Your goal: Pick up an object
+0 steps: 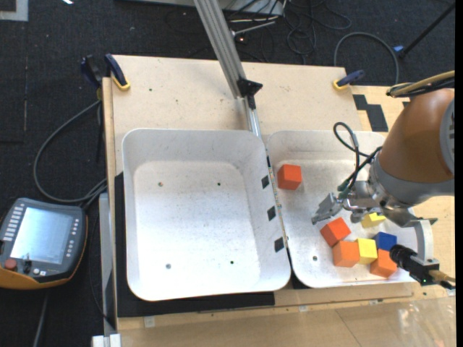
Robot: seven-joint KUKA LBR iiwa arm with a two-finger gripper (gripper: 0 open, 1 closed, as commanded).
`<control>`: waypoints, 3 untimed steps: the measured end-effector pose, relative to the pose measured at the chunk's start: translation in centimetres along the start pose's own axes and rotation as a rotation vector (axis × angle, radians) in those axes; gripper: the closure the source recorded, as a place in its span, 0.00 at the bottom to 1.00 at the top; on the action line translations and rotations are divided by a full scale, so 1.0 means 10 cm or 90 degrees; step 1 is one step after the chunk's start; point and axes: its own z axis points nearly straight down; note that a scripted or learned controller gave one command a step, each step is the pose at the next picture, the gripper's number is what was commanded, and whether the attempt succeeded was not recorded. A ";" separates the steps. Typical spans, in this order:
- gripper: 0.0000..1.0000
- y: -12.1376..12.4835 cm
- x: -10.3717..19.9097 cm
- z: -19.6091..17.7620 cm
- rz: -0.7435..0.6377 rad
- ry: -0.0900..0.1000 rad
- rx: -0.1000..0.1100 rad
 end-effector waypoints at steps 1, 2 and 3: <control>0.00 -0.01 -0.20 -0.35 0.006 -0.002 0.001; 0.00 -0.01 -0.19 -0.33 0.005 -0.001 0.004; 0.00 0.06 -0.46 -0.45 0.007 -0.002 0.003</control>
